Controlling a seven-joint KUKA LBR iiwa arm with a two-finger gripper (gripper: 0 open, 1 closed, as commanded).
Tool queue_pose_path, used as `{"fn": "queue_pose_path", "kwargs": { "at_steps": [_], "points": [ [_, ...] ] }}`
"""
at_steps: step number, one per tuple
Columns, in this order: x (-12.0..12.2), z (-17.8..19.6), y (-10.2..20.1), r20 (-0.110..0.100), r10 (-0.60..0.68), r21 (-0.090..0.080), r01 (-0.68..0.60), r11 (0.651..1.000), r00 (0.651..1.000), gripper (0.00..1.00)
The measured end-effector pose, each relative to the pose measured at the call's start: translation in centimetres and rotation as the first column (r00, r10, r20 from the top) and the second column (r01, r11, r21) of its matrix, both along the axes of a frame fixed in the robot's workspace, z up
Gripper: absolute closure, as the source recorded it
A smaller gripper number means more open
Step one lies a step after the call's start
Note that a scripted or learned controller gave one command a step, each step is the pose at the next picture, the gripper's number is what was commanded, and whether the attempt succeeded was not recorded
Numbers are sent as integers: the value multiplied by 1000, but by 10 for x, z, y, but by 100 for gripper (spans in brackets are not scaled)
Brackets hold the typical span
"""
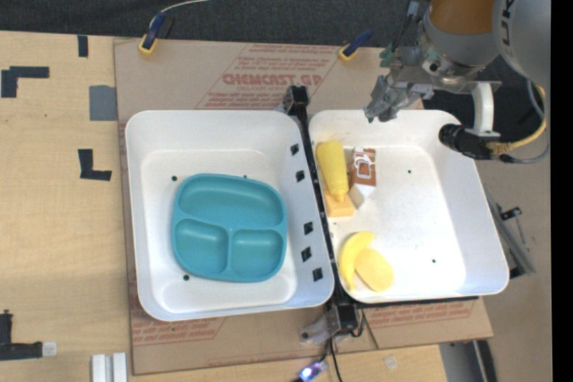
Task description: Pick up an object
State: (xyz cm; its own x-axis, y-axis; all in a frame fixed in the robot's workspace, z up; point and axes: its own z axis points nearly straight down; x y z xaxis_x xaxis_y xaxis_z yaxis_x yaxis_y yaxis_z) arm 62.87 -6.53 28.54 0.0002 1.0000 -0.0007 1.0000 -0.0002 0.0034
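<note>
Reaching in from upper right, wrist bent down, pincer (383, 106) hovering over far rim of right bin (466, 219); whether apart or together, cannot tell. Below and just left: yellow corn cob (332, 167), brown-white packet (363, 166). Farther down, yellow banana piece (365, 262).

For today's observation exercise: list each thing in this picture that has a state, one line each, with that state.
Gripper: above the right bin's far rim, holding nothing.
Teal plate: flat in the left bin, right way up.
Corn cob: lying by the right bin's left wall.
Yellow pieces: lying touching in the near-left corner.
</note>
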Motion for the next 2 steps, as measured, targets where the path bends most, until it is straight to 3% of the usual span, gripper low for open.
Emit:
{"fn": "queue_pose_path", "kwargs": {
  "at_steps": [1, 2],
  "points": [
    [-40, -61, 70, -12, 5, 2, -5, 1000, 1000, 100],
    [-52, -26, 91, -3, 4, 2, -4, 1000, 1000, 100]
  ]
}}
